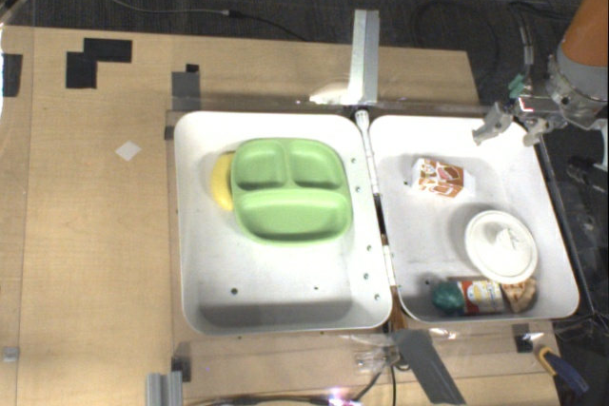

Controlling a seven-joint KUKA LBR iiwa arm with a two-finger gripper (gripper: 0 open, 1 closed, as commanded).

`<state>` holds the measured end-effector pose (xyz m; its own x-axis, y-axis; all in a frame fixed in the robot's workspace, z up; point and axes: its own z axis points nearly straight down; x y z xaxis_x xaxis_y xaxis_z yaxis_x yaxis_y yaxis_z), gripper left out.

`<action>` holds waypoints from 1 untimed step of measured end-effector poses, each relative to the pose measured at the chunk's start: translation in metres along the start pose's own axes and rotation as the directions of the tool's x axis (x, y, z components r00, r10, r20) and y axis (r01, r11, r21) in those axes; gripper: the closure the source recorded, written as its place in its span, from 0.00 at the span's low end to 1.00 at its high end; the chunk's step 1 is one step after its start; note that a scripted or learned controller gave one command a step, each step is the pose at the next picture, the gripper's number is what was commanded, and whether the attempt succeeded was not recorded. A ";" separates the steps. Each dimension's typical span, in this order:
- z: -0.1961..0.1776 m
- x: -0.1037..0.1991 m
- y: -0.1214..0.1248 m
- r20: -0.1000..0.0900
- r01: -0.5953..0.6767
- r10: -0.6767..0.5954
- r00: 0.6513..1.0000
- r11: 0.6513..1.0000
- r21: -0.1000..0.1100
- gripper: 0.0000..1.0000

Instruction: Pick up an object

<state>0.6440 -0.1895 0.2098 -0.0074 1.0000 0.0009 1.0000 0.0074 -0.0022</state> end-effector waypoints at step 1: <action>0.068 0.058 0.002 0.000 -0.004 0.004 1.000 1.000 0.001 0.00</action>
<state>0.6451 -0.1310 0.1420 -0.0030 1.0000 0.0010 1.0000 0.0030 -0.0029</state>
